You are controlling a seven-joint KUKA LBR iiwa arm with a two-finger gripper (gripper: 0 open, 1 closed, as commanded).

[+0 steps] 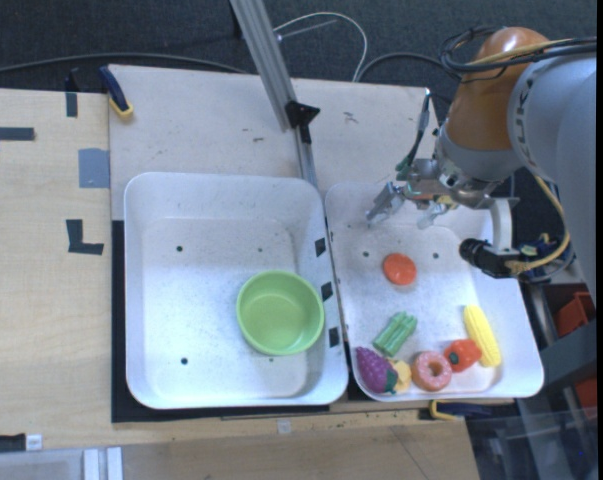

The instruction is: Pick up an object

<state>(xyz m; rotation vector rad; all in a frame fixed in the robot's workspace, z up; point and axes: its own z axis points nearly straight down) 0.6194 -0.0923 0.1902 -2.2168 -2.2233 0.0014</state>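
Note:
My gripper hangs over the far end of the right bin, its fingers spread open with nothing between them. An orange-red round toy lies in the bin just below the gripper, apart from it. Nearer the front of the same bin lie a green vegetable, a yellow corn cob, a red pepper, a pink doughnut and purple grapes.
A green bowl sits in the left bin, near its right wall. A slanted metal pole rises behind the bins. Cables trail on the bench at the back.

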